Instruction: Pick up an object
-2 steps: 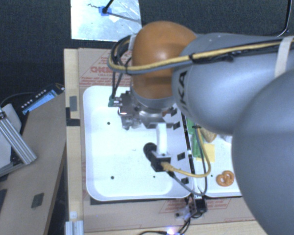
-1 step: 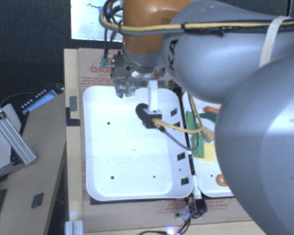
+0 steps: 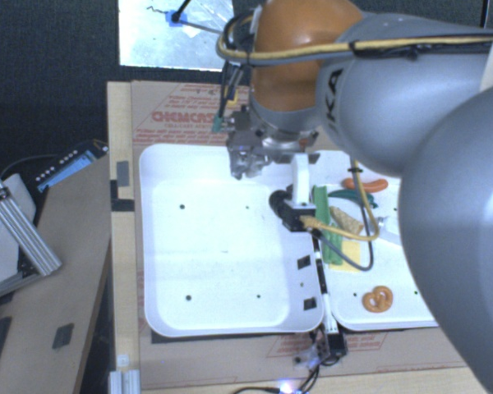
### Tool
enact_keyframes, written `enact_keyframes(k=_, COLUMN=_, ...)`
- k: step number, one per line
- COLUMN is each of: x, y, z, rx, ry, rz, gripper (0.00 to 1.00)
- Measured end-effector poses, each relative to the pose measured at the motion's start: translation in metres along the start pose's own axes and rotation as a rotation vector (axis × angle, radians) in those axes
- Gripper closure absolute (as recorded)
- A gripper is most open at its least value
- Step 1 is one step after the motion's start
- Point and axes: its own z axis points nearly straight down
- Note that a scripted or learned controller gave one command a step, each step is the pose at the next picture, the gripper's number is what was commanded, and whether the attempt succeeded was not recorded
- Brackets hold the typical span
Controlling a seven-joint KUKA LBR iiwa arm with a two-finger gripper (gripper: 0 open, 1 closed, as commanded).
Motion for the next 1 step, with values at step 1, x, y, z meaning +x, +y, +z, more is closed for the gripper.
enact_keyframes(k=1, x=-0.0753, y=-0.0161, z=-0.0102, rx=-0.001, ry=0.000, rz=0.002, gripper=1.00)
